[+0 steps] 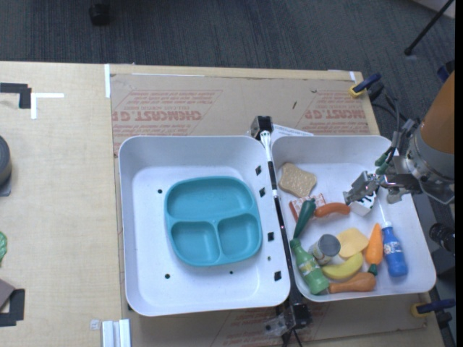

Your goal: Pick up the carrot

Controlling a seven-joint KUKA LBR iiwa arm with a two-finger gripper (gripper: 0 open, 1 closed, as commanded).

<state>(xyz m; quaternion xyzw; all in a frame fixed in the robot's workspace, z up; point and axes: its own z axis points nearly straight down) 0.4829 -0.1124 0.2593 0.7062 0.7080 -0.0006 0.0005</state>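
Lowest in the view, along the near wall of the right bin (427, 266), lies an orange carrot (354, 283), stretched left to right with its thicker end toward the right. It touches the yellow banana (343, 267) just behind it, and its left tip meets the base of a green bottle (307, 267) that slants along the bin's left side. A second orange carrot-like piece (373, 246) stands more upright just right of the banana, with a green bit at its lower end, and a blue bottle (394, 251) with a white cap lies beside it on the right. A pale yellow wedge, perhaps cheese (352, 241), sits above the banana, and a small grey can (327, 246) rests to its left.

Farther back, a red sausage (333, 210) lies across the bin's middle, with a dark green vegetable (303, 217) slanting down from its left end. A slice of brown bread (296, 180) lies behind these, near the bin's left wall.

Over the right part of this bin, the gripper (364, 191) hangs above the bin floor, well apart from the near carrot and just right of the sausage. Its fingers stand slightly apart, with nothing between them.

Left of all this, the left bin (137, 194) holds a teal divided plate (213, 220) with three compartments. Brown cardboard (217, 107) lies behind both bins on the pale bench (51, 194).
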